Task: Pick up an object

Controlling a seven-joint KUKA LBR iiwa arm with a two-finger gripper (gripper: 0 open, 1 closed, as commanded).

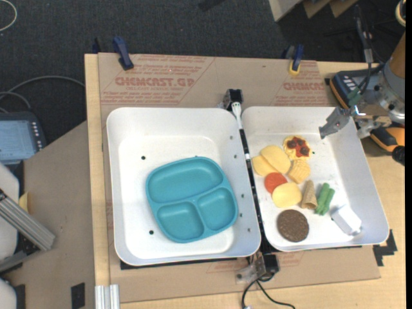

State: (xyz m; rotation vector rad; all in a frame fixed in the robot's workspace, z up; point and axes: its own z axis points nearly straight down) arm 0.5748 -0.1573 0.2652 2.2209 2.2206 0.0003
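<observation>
Arm: the grey KUKA arm reaches in from the right; its two-finger gripper (pixel 336 122) hangs over the far right part of the right shallow white plastic bin (pixel 373 192).
Jaws: whether they stand wide or narrow I cannot tell; nothing shows between them.
Candidate objects: a cluster of small toy foods lies mid-bin, well apart from the gripper: a round pizza-like piece with red topping (pixel 297 147), pale yellow rounded pieces (pixel 273 159), a yellow waffle-textured piece (pixel 299 170), a red round piece (pixel 275 181), a yellow disc (pixel 286 195), a tan cone-shaped piece (pixel 308 195), a green stick-like piece (pixel 323 198), a brown round cookie-like disc (pixel 293 225) and a white block (pixel 346 220).
Handling: likely light, stiff, smooth plastic, so prone to slipping or skidding when nudged; not fragile.
Where to grip: the white block and the brown disc lie at the cluster's edge; gripping across the block's short sides looks easiest.
Left bin: the other white bin (pixel 122 172) holds a teal divided plastic plate (pixel 191 198).
Desk: brown board (pixel 193 79) under both bins.
</observation>
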